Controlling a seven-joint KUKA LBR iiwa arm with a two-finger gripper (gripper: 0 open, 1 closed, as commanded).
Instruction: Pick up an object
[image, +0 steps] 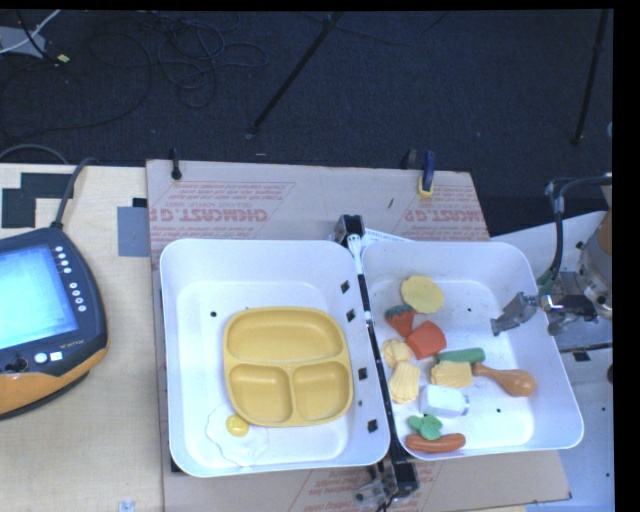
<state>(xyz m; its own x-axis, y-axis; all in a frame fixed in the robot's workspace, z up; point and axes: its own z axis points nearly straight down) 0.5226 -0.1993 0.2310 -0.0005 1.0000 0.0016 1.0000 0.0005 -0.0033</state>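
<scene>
Sausage (436, 443) near right bin's (566, 420) front edge

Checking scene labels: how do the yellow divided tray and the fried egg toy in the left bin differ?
The yellow divided tray is large, all yellow, with three compartments; the fried egg toy is small, flat, white with a yellow yolk. The tray sits mid-bin; the egg lies by its near-left corner. Both lie in the left bin.

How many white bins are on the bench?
2. The left bin holds a yellow divided tray and a toy fried egg. The right bin, touching it along the middle, holds a pile of toy food.
</scene>
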